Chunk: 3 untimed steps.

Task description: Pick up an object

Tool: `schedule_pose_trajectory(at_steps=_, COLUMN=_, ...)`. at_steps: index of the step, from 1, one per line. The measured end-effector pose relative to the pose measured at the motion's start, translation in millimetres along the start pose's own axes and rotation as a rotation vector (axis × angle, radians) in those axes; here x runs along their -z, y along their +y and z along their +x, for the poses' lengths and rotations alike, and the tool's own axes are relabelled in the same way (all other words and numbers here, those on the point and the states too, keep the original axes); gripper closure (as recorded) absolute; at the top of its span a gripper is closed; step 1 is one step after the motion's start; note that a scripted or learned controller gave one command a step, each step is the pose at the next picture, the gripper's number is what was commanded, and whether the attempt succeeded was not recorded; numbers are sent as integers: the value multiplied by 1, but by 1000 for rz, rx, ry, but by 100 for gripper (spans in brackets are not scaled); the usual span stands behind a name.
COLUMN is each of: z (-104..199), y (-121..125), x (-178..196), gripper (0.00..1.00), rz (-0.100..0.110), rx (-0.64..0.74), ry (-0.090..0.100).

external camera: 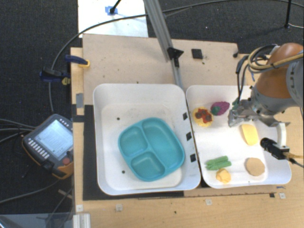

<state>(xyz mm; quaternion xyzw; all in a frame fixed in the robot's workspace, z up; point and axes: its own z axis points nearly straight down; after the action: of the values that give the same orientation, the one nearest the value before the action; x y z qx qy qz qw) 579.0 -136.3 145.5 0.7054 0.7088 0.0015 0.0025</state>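
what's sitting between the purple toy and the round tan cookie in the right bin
In the camera view, a pale yellow oblong piece lies between the purple toy and the round tan cookie.

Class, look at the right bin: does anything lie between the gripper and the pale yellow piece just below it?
Nothing visible does. The gripper sits beside the upper end of the pale yellow piece; the purple item and red-yellow item lie off to the side.
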Motion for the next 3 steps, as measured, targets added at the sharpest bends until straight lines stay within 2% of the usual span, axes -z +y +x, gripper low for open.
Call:
schedule_pose_trajectory(at_steps=1, z=0, y=2, x=54, gripper=100, rz=-1, rx=1, ry=0)
schedule_pose_trajectory(at_steps=2, z=43, y=19, x=59, gripper=100, rz=2, rx=5, ry=3)
schedule_pose_trajectory(at_steps=3, z=91, y=25, x=71, gripper=100, rz=3, rx=5, ry=3)
